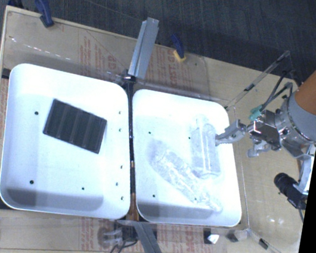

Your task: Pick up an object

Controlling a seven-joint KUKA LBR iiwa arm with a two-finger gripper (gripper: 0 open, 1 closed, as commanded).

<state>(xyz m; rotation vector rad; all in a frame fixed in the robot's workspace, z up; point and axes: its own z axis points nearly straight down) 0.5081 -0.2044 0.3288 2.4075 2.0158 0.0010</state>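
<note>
A black ribbed rectangular pad (75,126) lies flat in the left bin (15,179), in its upper left half. In the right bin (167,109) a clear plastic bottle (204,151) lies on its side, and a crumpled clear plastic wrapper (176,169) lies below and left of it. My gripper (230,134) hangs over the right bin's upper right rim, just right of the bottle's top end. Nothing is seen held in it.
A grey metal bar (144,48) stands at the far end of the seam between the bins. Blue clamps (45,13) (177,46) grip the bench's far edge. A metal bracket (145,249) sits at the near edge. Bare bench (267,227) lies right of the bins.
</note>
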